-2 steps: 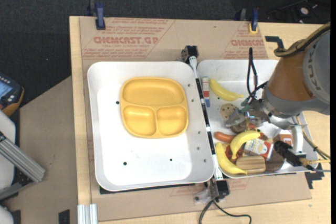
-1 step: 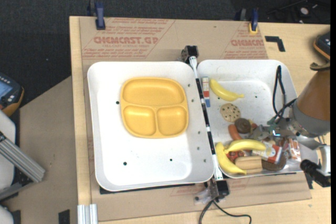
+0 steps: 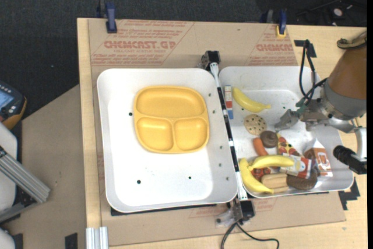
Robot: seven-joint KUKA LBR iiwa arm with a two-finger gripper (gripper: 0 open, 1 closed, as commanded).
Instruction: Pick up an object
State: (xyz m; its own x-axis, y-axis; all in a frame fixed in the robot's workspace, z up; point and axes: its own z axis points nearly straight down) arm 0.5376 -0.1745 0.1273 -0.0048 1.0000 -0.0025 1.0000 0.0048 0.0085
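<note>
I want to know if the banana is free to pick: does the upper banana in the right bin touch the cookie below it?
Apart. In the camera view, white bin floor shows between the banana and the cookie.

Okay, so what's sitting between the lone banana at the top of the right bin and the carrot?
In the camera view, a chocolate-chip cookie lies between the banana and the carrot.

The left bin [image 3: 116, 143] offers wide bare floor along its front and left edges; a yellow divided plate [image 3: 172, 118] occupies its rear centre. In the right bin [image 3: 280, 77], the rear edge is mostly open behind a banana [image 3: 249, 101], while the front edge is crowded with a food pile [image 3: 280, 171], and the arm [image 3: 349, 81] overhangs the right edge.
</note>
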